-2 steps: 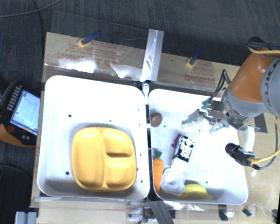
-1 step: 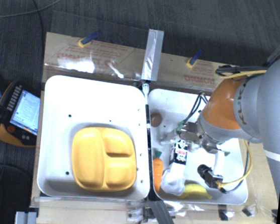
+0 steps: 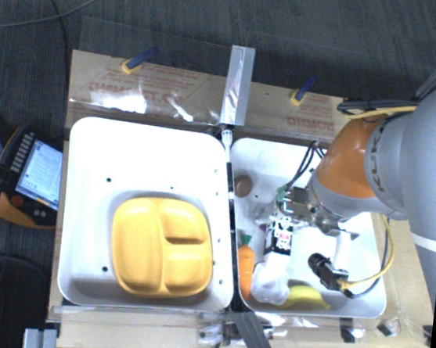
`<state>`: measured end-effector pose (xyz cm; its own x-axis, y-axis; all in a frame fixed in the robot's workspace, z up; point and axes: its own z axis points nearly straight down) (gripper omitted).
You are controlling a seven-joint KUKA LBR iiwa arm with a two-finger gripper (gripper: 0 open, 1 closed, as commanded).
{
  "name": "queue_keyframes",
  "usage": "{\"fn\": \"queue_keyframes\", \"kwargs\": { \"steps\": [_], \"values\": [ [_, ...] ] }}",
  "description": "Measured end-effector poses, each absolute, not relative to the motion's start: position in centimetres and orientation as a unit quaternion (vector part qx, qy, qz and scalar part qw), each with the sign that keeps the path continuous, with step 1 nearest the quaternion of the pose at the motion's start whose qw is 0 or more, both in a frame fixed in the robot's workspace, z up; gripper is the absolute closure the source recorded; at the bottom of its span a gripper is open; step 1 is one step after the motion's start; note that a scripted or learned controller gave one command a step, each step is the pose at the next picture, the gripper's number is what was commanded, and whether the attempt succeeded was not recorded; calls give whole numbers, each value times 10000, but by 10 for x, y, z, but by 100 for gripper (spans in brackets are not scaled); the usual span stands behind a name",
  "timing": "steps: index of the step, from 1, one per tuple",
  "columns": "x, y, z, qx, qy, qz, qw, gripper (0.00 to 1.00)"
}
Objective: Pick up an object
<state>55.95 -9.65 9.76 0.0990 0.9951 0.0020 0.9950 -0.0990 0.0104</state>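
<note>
No legible writing; cardboard backing (image 3: 204, 93) has faded red print, unreadable. Arm (image 3: 394, 151) reaches from right, wrist bent down into right bin (image 3: 371, 306). Gripper (image 3: 281, 236) finger state: can't tell. Carrot (image 3: 245, 269) just left-below it, banana (image 3: 304, 296) below-right, white object (image 3: 269, 284) directly below. Yellow tray (image 3: 163, 245) in left bin (image 3: 93, 162), well apart.
</note>
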Motion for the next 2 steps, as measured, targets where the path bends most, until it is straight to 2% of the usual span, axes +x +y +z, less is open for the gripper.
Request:
{"fn": "queue_keyframes", "kwargs": {
  "steps": [1,2],
  "values": [
    [614,-21,181,6970,7170,-20,-16,100],
    [548,-2,203,6394,7688,-28,-12,100]
  ]
}}
